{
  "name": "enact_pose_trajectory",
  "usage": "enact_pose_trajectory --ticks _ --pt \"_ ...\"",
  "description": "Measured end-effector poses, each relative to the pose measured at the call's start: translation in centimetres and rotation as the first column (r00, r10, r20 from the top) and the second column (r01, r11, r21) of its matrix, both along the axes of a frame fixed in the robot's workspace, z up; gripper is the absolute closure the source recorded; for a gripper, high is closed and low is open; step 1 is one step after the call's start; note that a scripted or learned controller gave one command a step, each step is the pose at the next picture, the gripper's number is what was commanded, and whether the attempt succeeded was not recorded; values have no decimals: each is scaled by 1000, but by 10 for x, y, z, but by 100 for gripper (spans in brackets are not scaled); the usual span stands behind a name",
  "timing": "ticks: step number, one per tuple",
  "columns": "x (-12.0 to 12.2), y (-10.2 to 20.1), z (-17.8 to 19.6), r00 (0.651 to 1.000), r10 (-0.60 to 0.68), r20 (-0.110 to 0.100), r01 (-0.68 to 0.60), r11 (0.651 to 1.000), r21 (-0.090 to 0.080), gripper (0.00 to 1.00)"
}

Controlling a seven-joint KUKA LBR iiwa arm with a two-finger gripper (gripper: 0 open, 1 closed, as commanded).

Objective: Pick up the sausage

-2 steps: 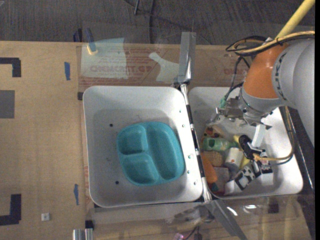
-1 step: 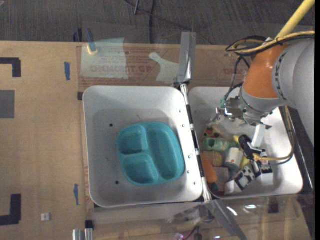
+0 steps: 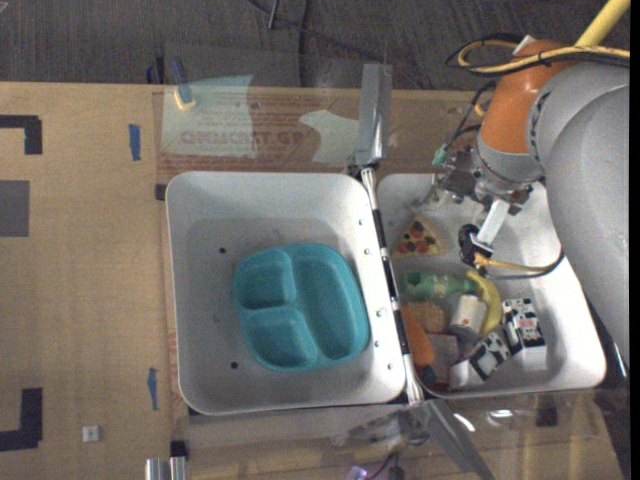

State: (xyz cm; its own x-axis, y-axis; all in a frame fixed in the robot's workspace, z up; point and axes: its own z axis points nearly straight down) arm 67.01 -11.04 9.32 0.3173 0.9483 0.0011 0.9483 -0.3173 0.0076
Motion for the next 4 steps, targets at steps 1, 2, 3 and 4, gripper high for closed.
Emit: enact_pose_trajectory --ticks 1,2,3,4 --pt "-8 40 93 954 300 -4 -300 954 -2 0" --pt "-36 -3 4 975 224 0 -224 975 -2 0" --pt "-5 -1 -4 996 93 -3 -93 996 1 0" --pt "-2 0 -5 997 72 -3 -72 997 -1 0"
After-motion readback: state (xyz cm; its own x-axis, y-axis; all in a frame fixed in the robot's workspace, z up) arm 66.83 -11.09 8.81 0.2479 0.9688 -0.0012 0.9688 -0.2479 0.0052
